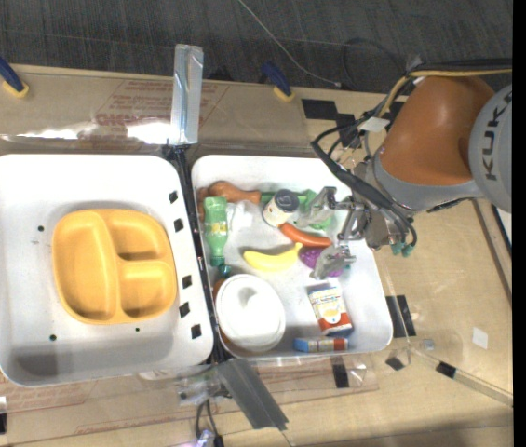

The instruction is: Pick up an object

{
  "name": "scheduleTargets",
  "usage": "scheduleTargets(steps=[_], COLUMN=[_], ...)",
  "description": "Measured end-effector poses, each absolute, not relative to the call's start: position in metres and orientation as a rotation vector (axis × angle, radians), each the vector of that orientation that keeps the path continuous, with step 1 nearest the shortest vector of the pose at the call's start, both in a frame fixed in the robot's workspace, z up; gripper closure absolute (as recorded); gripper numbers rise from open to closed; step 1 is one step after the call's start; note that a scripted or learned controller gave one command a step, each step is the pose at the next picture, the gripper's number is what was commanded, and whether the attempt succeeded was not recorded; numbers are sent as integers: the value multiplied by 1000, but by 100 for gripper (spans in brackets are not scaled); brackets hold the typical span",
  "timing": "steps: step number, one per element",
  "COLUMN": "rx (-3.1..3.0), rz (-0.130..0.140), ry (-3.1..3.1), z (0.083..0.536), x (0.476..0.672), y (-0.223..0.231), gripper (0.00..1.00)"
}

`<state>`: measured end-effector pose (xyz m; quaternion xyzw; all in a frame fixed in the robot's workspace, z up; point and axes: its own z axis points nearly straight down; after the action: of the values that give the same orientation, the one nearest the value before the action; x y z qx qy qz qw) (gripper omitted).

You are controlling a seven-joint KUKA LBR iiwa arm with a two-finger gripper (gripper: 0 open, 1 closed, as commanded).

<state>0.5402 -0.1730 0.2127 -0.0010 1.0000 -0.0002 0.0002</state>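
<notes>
a grey kuka arm with an orange band reaches in across the right rim of the right bin, one of two shallow white bins side by side on the bench; the left bin carries a yellow divided tray near its middle. the right bin holds the clutter on offer: a white bowl in its near left corner, a green bottle along its left wall, a banana near the middle, an orange carrot-like piece just beyond it, a brown item at the far left corner, a small carton toward the near right, and a marker along the near wall. the gripper hangs low over the right-centre of this bin, its metal fingers apparently spread with one tip toward the far wall and the other beside a purple object; nothing is seen clamped between them, so no grasp can be claimed. the work looks to be at the reach-and-descend step, with the pick not yet made. the carrot-like piece and the purple object lie closest to the fingertips and seem the likeliest targets. the next move would call for settling squarely over one item, closing on it without pinching a neighbour, since the pieces lie touching or nearly so, then lifting clear of the bin wall.
</notes>
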Motion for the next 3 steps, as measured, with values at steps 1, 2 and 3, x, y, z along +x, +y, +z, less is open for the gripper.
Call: scheduleTargets(steps=[1,2,3], rx=[201,185,282], rz=[-2,-4,-5], ry=[3131,3128,3116], z=[93,105,215], x=[566,568,589], y=[-207,-204,-204], gripper=[0,100,100])
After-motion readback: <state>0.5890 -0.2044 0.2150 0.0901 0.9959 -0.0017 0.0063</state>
